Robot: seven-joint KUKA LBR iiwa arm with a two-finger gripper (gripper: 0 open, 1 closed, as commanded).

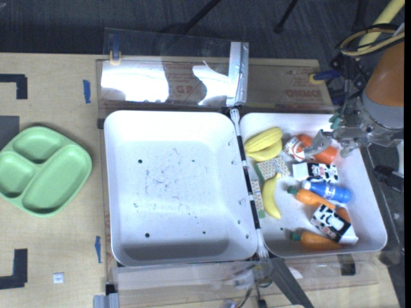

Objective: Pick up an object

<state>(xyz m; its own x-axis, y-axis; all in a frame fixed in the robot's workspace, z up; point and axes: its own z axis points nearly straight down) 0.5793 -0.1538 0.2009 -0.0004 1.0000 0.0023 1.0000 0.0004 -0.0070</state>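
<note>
Objects for pickup all lie in the right bin [376, 236]: a yellow lemon-shaped toy [263, 143], a banana [271, 196], a red-and-white item [296, 147], a blue bottle [329, 191], a carrot [313, 199], a second carrot [318, 239] near the front wall, and two black-and-white cartons [321, 171] [331, 220]. They lie close together, several touching.

Current step, as judged: approach. The gripper [335, 140] stands over the rear of the right bin, next to an orange object [323, 151]. No item can be seen between the fingers, so nothing counts as grasped. Whether the jaws are spread or closed cannot be determined at this slant and resolution.

Next move calls for a descent onto one item with clearance on both sides; crowding raises the risk of a finger landing on a neighbour.

Limits of view: the orange object is partly covered by the gripper body. The arm's upper part [388, 85] is cut off at the edge. The left bin [115, 172] and a green divided plate [42, 169] lie well apart from the work.
</note>
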